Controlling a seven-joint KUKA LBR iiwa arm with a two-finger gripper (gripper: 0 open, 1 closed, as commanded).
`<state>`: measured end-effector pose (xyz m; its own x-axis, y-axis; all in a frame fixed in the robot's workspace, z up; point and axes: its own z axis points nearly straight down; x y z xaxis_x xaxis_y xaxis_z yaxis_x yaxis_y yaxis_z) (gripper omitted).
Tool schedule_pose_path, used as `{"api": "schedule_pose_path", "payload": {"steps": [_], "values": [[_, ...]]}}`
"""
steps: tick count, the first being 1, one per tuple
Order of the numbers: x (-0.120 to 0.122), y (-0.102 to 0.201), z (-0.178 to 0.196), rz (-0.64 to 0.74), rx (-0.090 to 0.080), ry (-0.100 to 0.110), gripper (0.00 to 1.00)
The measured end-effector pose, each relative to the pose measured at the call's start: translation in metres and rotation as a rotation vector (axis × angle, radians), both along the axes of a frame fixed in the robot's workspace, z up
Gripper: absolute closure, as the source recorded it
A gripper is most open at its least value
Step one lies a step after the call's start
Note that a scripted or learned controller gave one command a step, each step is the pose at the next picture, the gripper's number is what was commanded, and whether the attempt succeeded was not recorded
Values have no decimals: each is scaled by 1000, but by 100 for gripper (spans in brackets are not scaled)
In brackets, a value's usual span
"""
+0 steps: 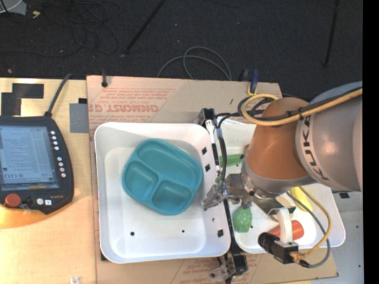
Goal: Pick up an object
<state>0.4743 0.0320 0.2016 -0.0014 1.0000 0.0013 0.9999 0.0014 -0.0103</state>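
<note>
You've got the gripper (237,197) low in the right bin (337,232), by its left wall; can't tell its state. Green object (243,219) sits just below it, long axis running toward the bin's near edge.

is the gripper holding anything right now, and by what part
Cannot be told. The gripper sits low in the right bin just above a green object, but the arm hides any contact.

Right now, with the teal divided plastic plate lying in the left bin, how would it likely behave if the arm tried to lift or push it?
The teal divided plastic plate looks moulded and rigid, so probably stiff and light. Its broad, shallow form suggests an edge grasp only; its smooth surface may slip. Lying flat on the left white bin, it would likely slide, not roll.
</note>
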Motion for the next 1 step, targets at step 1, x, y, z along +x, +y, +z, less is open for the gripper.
{"api": "schedule_pose_path", "payload": {"steps": [1], "values": [[53,-52,-15,-2,-2,-7,0]]}}
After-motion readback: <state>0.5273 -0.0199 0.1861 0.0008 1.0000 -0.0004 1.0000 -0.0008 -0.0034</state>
